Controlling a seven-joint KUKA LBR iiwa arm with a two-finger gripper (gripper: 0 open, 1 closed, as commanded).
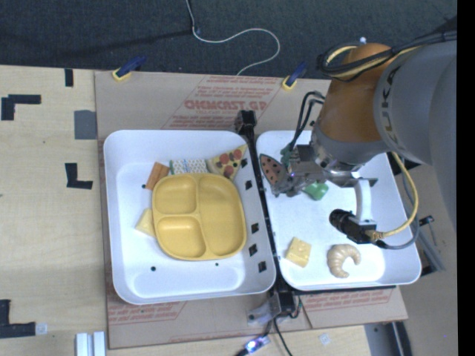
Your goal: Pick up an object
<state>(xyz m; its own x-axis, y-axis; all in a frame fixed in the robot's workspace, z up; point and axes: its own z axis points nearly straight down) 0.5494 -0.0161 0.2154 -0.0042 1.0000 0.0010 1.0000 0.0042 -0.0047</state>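
The plywood bench (52, 221) carries 2 shallow white bins side by side. Nearest in the right bin (397, 273) lie a croissant (344, 259) and a cheese wedge (299, 251), well apart from the walls, with bare white floor around them. Farther back, the gripper (291, 178) hangs low by the divider, next to a green object (317, 191); its grip cannot be told. The left bin (119, 199) holds a yellow divided plate (199, 216) and, beyond it, a pizza slice (228, 162). A cable (223, 35) crosses the dark floor behind.
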